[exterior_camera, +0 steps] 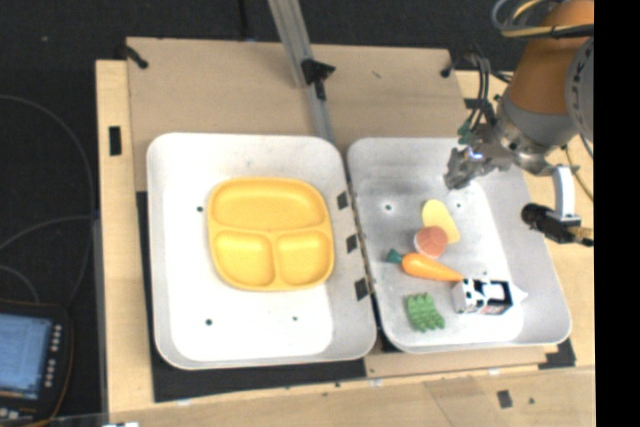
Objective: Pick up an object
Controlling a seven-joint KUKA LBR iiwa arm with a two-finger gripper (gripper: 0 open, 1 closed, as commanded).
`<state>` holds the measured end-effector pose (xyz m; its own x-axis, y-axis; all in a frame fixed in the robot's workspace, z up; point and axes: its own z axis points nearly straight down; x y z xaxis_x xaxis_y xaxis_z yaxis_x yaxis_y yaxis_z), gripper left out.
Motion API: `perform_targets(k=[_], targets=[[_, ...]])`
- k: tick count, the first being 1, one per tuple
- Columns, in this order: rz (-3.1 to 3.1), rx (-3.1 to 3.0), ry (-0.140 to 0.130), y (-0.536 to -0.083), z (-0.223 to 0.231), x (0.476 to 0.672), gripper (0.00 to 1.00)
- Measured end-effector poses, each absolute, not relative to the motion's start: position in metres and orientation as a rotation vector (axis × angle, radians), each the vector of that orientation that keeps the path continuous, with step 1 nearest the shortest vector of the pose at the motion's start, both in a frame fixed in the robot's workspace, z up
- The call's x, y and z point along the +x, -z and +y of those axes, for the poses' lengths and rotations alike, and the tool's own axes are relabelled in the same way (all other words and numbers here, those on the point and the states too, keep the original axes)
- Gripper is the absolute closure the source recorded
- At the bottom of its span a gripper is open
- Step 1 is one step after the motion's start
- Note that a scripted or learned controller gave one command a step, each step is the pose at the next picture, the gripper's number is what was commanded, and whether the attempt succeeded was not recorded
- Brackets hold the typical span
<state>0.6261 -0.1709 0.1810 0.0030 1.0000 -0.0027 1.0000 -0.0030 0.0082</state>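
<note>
Fingers hang over the right bin, can't tell whether they're apart. Just below them sits the yellow piece, the carrot farther down.

Lying bare across the upper left of the right bin, giving open passage down to the floor. Crowding the lower right: yellow piece touching red piece, carrot just below, green block and black-and-white toy near the front wall. Hanging over the upper right, gripper. Filling the left bin's middle, yellow tray; margins lying free.
</note>
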Motion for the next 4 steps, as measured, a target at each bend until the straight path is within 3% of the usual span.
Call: perform_targets(k=[1, 4], targets=[[2.219, 2.214, -0.005, -0.236, -0.173, 0.627, 1.0], [2.228, 2.214, -0.002, -0.224, -0.033, 0.653, 1.0]])
